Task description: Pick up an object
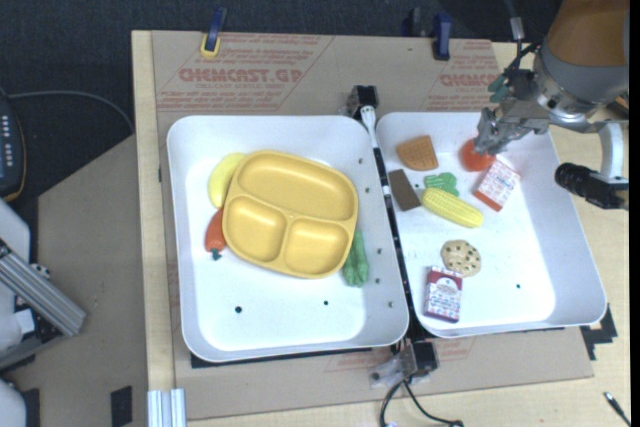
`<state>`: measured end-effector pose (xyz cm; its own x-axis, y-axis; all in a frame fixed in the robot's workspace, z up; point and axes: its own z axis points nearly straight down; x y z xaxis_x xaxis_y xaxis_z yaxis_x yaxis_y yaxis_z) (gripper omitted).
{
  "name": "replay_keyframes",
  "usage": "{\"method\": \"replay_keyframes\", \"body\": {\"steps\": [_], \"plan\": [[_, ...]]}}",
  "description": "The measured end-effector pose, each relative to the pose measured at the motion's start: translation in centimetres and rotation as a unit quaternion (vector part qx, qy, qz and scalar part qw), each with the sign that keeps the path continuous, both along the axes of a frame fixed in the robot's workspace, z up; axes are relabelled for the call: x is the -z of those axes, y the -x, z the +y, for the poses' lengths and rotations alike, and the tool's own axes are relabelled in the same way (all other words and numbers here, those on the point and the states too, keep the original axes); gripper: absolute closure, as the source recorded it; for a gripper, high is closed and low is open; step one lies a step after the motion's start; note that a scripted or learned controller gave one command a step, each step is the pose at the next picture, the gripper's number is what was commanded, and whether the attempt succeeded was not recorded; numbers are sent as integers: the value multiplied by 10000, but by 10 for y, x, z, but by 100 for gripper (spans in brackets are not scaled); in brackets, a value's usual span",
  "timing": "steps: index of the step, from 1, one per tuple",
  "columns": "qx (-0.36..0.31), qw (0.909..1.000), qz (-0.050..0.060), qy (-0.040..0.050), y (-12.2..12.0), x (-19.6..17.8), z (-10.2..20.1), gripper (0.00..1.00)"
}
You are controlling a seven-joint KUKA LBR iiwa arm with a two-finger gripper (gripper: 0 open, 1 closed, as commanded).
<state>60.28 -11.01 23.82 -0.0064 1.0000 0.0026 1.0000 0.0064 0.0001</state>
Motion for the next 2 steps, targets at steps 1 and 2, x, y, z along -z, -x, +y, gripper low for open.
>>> {"method": "replay_keyframes", "body": {"steps": [1, 2], "plan": [[-5, 10000, -19, 6, -22, 0, 59, 100], [3, 10000, -6, 6, -39, 24, 110, 100]]}}
